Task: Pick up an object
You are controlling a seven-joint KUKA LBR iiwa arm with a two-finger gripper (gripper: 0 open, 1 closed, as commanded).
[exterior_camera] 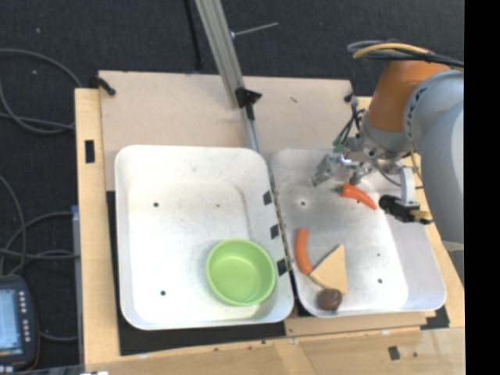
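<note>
The grey arm [426,123] enters from the right, its orange band [398,92] above the wrist, bent down over the far part of the right bin [406,283]. The gripper [344,170] hangs low just beside an orange chili-shaped object [359,196]; whether the fingers are wide or narrow cannot be told. Nearer in that bin lie an orange sausage-shaped piece [302,250], a tan wedge [332,269] and a brown lump [329,299]. A green bowl [241,271] sits in the left bin [156,178]
</note>
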